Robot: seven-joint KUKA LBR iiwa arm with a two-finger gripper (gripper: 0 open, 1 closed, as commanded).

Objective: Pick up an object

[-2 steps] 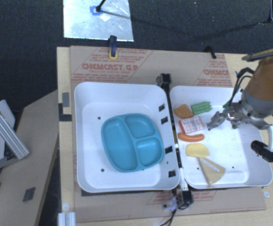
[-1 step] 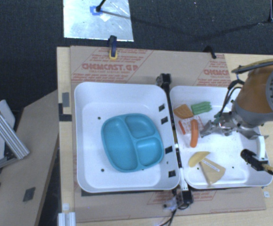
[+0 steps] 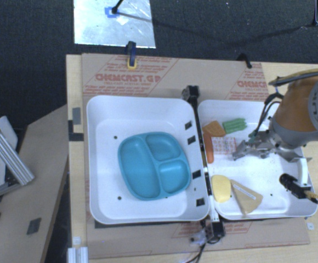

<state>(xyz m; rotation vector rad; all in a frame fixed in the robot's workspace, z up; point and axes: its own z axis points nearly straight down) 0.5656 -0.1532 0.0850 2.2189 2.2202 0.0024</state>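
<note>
objects sit in the right bin (image 3: 290, 204): an orange wedge (image 3: 214, 129) and a green ridged piece (image 3: 234, 125) near the far wall, a thin orange stick (image 3: 209, 148) along the left wall, a pale checkered packet (image 3: 223, 145) beside it, a yellow round piece (image 3: 221, 188) and a tan wedge (image 3: 248, 196) toward the near wall. camera view: the hand (image 3: 238, 155) hangs low, just right of the checkered packet, arm (image 3: 301, 111) reaching in from the right. cannot tell its opening; nothing visibly held. left bin (image 3: 104, 125) holds a blue divided tray (image 3: 151, 165). both bins rest on a desk (image 3: 164, 73) covered in printed cardboard.
</note>
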